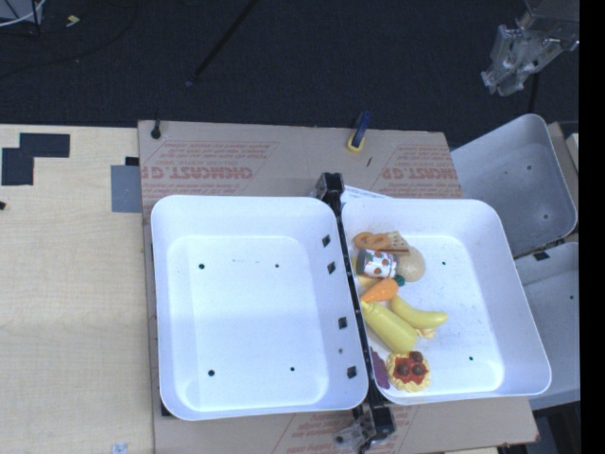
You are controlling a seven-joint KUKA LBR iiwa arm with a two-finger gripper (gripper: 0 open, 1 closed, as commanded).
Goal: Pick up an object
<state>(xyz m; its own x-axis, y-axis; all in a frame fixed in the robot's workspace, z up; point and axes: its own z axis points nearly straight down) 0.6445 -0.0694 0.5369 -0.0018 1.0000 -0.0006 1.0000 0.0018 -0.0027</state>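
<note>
Gripper point(515, 60) seen at upper right of frame, well above bins; jaw state cannot be told. Toy foods, including banana point(419, 313) and carrot point(380, 291), clustered at left side of right bin point(492, 253).

Toy foods huddle against the right bin's point(492, 282) left wall: a yellow banana point(419, 314), an orange carrot point(380, 291), a yellow corn cob point(388, 328), a berry tart point(409, 370) nearest the front.

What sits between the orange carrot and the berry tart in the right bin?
In the camera view, the yellow banana and a yellow corn-like piece lie between carrot and tart.
</note>
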